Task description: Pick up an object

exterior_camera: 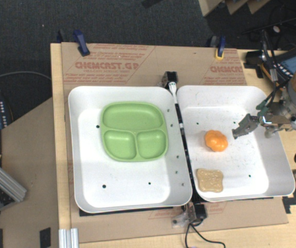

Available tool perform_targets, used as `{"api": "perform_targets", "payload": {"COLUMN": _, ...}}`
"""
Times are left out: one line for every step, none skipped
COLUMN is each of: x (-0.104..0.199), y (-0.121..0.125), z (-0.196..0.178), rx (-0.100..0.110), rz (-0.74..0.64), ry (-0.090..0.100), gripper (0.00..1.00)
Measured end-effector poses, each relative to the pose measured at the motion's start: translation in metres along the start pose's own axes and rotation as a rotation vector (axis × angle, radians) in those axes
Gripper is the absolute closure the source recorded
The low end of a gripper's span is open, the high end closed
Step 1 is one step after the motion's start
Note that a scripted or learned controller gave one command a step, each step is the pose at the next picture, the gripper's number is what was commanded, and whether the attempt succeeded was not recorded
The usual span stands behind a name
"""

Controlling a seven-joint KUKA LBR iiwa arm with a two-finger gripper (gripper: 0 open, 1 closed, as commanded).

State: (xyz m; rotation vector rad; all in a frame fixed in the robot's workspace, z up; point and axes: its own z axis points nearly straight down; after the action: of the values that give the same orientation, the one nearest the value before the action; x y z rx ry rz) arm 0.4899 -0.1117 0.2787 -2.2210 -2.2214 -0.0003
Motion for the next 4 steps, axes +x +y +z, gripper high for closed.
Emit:
{"api": "perform_targets", "payload": {"x": -0.053, "y": 0.045, "z": 0.136, "rx": 0.007, "rz": 0.004, "ry": 0.000, "gripper": 0.00}}
{"api": "perform_targets", "payload": {"x": 0.020, "y": 0.114, "z": 0.198, "rx": -0.003, "rz": -0.008, "ry": 0.002, "gripper": 0.00}}
{"api": "perform_targets", "payload": {"x": 0.012, "y": 0.055, "z": 0.194, "rx": 0.007, "rz": 0.003, "ry": 0.002, "gripper": 0.00}}
{"api": "perform_targets", "payload": {"x": 0.013, "y": 0.059, "z": 0.184, "rx": -0.001, "rz": 0.002, "ry": -0.001, "gripper": 1.00}}
